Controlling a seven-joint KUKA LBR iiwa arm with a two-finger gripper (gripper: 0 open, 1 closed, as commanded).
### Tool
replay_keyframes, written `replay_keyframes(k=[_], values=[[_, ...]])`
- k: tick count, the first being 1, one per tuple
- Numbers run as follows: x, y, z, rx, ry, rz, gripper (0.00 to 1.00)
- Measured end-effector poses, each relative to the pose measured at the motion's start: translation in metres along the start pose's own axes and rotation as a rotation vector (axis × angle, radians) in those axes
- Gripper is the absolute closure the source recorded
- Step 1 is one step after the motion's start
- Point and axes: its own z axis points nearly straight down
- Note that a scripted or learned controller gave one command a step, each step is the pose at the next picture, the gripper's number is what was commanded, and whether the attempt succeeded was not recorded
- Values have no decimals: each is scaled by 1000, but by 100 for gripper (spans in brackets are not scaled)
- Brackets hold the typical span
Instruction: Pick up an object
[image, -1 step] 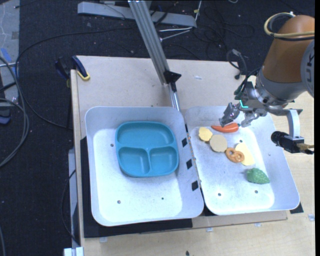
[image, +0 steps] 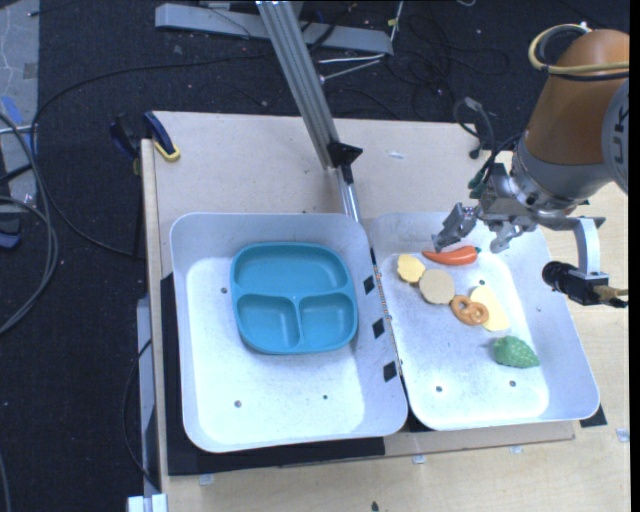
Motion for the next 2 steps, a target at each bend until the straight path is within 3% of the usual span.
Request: replay_keyframes(k=[2], values=[[-6,-9,116,6,0,3,0]])
